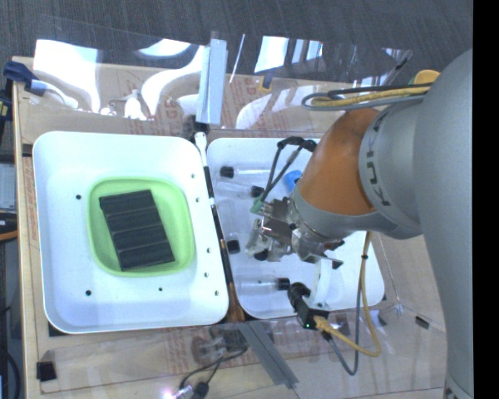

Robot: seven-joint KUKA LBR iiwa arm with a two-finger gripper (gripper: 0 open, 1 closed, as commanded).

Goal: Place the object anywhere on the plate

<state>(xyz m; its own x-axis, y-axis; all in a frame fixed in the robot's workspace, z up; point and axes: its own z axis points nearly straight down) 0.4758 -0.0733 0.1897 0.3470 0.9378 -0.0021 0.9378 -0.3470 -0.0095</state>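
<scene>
- The arm [374, 173], grey with its orange band, reached in from the right of the frame and hung low over the right bin [233, 160], hiding much of that bin's floor.
- The gripper [266, 238] sat at the left-centre of the right bin, close to the wall shared with the left bin [58, 223]. Its metal parts blurred together there, so whether it was released or clenched I could not tell, and nothing could be made out in its grasp.
- A small blue object [293, 178] peeked out just beside the orange band, in the upper middle of the right bin. It may have been the object to move, though too little of it showed to be sure.
- The green plate [180, 223] lay in the middle of the left bin, left of centre in the frame, well apart from the gripper.
- A dark ribbed block [135, 229] already rested on the plate, tilted slightly and taking up most of its middle. Green rim stayed bare all round it.
- As a judgement, the task looked early: if the blue object was the one meant, it was not yet on the plate.
- What was left seemed to be a secure pick in the right bin, a carry leftwards over the shared wall, and a release onto the plate.
</scene>
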